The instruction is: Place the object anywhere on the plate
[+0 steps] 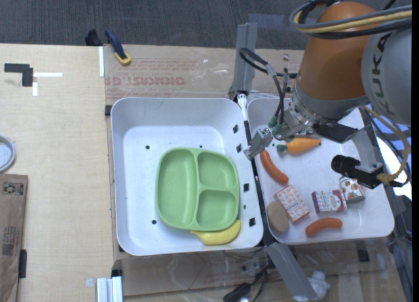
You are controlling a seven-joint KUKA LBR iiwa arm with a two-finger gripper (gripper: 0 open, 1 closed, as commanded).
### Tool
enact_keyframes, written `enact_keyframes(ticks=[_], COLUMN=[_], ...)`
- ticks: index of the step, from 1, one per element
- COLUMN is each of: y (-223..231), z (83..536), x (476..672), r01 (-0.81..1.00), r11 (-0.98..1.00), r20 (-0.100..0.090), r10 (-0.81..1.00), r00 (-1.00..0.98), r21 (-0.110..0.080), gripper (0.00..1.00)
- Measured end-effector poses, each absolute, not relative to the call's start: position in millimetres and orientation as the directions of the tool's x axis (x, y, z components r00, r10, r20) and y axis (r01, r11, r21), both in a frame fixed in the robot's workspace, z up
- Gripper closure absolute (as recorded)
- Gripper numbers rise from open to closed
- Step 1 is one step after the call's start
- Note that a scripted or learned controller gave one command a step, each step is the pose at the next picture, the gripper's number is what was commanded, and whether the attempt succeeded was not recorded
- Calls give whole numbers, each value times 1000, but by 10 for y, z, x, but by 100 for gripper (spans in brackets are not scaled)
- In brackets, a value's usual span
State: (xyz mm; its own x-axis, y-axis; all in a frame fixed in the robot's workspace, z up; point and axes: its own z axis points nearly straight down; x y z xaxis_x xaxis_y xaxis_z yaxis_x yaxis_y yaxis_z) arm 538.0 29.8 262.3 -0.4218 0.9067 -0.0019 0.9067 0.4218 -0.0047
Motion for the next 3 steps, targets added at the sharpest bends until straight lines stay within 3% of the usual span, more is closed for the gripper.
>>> enact_keyframes(ticks=[1,2,3], y=[287,751,747], z=[2700,1985,1985], x=[5387,5034,5034], r01=[907,787,787], r11=[422,617,617], r20=[-3,1,1], r10=[907,787,787], r00=[-422,-617,-617], r21=[-7,-4,-3], gripper=[100,100,0])
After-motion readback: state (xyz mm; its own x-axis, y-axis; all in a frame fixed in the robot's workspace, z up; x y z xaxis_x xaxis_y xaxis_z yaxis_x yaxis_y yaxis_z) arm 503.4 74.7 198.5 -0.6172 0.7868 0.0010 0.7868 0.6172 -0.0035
